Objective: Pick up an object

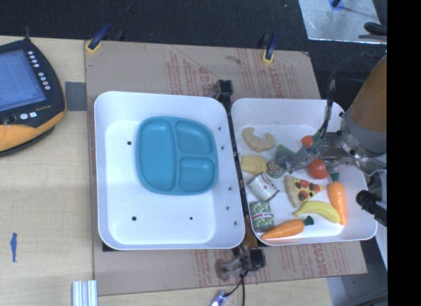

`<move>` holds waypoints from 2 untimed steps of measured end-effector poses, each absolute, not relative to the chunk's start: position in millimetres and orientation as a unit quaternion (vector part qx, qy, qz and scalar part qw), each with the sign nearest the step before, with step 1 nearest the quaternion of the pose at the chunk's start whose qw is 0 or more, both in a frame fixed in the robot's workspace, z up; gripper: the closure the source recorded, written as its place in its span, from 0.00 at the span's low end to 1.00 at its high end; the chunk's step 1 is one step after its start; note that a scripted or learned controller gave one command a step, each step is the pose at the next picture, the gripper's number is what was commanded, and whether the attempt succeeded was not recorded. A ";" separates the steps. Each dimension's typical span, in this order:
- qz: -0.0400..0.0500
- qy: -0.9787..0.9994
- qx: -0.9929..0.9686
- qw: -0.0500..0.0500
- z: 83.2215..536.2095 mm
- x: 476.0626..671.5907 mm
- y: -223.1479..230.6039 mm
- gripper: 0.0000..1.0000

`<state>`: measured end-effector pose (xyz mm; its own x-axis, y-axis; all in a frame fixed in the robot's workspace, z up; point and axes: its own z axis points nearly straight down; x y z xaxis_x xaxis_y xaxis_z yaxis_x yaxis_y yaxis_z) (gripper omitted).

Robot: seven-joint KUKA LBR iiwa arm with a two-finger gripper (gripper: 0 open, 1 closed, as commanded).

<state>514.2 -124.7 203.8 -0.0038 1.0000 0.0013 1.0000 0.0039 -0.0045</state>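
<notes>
The right bin (296,115) holds several toy foods: a beige croissant (258,140), a corn piece (254,164), a small silver can (263,186), a green can (262,215), a pizza slice (301,189), a banana (319,210), two carrots (284,229) (337,199) and a red tomato (318,168). My gripper (289,162) reaches in from the right, low over the middle of this bin. Its tip sits just left of the tomato and above the pizza slice, close to a green piece (284,150). Nothing is visibly lifted.
The left bin (112,186) bears a blue divided plate (176,154). A tablet in an orange case (26,94) lies on the bench at far left. Clamps (97,38) (268,47) hold the cardboard underlay at the back.
</notes>
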 end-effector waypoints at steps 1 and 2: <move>0.002 -0.709 -0.705 0.002 90.9 488.5 -167.1 0.00; 0.002 -0.710 -0.704 0.002 101.2 488.9 -168.0 1.00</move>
